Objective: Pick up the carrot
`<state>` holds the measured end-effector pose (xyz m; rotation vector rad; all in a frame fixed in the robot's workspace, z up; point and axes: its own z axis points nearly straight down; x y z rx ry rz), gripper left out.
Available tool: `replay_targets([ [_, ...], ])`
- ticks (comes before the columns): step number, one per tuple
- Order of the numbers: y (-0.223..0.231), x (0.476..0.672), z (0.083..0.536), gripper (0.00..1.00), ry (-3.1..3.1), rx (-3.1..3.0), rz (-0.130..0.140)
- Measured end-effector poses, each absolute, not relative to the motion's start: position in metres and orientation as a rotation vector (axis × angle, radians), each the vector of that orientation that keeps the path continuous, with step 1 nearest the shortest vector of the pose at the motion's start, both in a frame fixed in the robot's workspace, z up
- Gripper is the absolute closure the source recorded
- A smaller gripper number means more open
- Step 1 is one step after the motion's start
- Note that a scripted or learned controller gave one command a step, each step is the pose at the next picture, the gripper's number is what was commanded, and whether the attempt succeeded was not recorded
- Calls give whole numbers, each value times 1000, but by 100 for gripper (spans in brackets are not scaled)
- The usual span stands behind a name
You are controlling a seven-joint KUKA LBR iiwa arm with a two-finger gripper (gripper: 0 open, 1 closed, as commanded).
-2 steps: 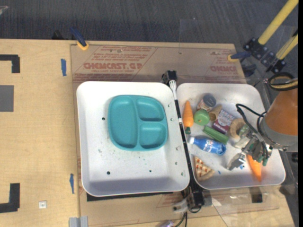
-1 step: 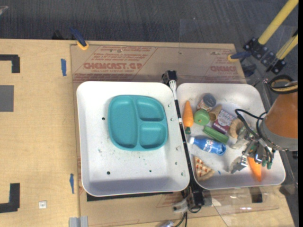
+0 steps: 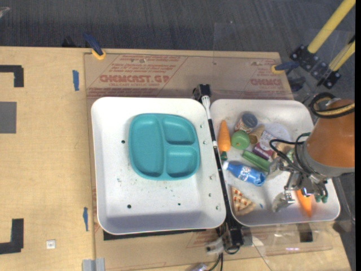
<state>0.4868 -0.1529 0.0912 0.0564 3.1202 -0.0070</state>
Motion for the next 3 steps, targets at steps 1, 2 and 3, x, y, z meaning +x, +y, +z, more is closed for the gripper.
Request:
replay_targets([
  [1, -195, 485, 90, 0, 3096, -414, -5],
  [2, -164, 492, 91, 0, 2997, -880, -16],
  [3, -211, 562, 190, 0, 2861, -1266, -9],
])
